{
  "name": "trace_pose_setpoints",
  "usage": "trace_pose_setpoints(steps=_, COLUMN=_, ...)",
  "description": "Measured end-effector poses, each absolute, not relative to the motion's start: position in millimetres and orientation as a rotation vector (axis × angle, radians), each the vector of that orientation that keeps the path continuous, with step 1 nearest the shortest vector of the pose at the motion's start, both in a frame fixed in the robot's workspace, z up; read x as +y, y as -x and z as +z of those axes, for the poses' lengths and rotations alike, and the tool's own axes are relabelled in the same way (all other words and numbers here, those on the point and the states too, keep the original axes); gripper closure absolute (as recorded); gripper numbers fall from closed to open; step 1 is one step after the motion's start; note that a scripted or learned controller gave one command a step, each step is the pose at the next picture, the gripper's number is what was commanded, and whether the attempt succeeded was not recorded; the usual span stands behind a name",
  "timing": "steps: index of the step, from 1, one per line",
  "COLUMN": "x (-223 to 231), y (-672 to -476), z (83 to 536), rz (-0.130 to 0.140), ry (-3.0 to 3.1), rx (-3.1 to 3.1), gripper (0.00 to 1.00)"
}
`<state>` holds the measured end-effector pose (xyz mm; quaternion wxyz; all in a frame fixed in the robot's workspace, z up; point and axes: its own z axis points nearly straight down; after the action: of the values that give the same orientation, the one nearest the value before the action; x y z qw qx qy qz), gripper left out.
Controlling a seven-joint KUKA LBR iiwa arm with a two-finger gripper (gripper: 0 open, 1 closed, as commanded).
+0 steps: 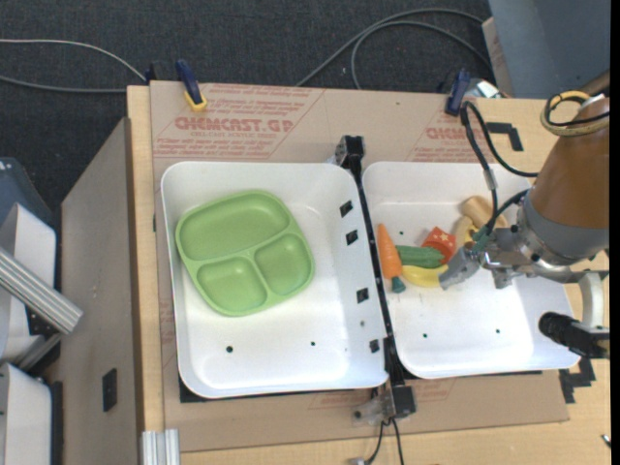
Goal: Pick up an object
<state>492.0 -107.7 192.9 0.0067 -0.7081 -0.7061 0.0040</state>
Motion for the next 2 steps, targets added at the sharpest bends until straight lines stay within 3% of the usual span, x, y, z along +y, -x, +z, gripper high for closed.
trace_pose_setpoints(steps=1, x=-107.5, y=-495.0, z=198.2, rz=0.001, ry=2.219, rx=-2.219, gripper=0.00)
trace_pose_setpoints(steps=2, x=-108.2, y=-492.3, z=135.0, rz=0.006, ry=2.216, rx=-2.214, gripper=0.00)
